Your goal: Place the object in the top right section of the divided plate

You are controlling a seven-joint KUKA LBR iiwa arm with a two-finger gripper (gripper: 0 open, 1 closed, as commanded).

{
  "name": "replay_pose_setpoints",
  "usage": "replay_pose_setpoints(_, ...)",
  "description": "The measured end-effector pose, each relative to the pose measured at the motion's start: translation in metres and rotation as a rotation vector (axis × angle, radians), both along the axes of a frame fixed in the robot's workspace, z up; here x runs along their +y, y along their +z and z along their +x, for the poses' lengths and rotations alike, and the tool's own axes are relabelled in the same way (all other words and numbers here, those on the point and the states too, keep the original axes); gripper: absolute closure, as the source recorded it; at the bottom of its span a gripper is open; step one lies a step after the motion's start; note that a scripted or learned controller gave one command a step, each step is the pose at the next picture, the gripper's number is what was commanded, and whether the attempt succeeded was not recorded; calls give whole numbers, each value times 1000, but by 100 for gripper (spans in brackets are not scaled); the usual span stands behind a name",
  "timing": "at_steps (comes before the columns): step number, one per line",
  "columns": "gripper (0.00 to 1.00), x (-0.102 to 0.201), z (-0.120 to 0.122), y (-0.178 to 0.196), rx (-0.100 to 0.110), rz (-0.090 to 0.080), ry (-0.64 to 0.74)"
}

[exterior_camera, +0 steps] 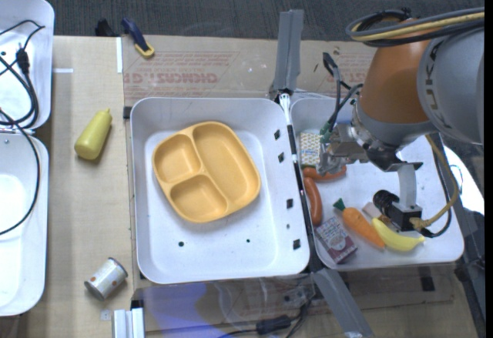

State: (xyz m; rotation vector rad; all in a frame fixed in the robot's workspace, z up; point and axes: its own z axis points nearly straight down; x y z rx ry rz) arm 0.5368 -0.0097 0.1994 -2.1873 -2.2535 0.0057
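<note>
I see a yellow-orange divided plate (206,171) in a white bin (146,198). Orange carrot (360,225), yellow banana (397,237), red sausage (313,199).

I see a yellow divided plate (206,171) of smooth matt plastic in a smooth white plastic bin (154,252). The brown desk (200,67) looks like matt cardboard with printing. A small metal can (105,277) gleams; the yellow plastic banana (397,237) shines.

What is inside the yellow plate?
All three sections of the yellow plate show bare bottoms, with no food in them. It sits in the left bin. The toy food, like the carrot and banana, lies in the right bin.
</note>
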Motion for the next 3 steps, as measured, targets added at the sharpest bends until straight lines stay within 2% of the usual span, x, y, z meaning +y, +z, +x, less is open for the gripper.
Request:
replay_pose_setpoints(1, 100, 73, 25, 106, -1, -1, 24)
replay_pose_setpoints(2, 100, 187, 14, 92, 1, -2, -1)
replay_pose_setpoints(3, 100, 229, -41, 86, 1, -1, 205)
